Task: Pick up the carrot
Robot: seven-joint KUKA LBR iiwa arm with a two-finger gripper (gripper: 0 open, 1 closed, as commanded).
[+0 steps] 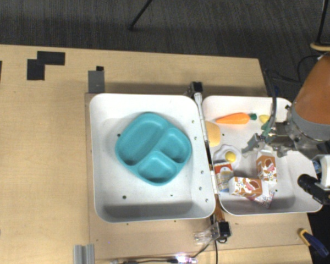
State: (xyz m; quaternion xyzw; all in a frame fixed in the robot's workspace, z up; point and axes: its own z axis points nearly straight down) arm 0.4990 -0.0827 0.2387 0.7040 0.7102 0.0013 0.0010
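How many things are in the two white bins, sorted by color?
Teal: 1, divided plate
Orange: 1, carrot
Yellow: 2, pale piece, small bit
Red-and-white packets: 3
White cup with yellow inside: 1
Total: 8

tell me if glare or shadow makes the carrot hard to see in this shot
Camera view: light is even and soft, so the carrot reads as clear orange against the right bin; faint shadow lies along the left bin's walls by the teal tray; the gripper looks slightly soft.
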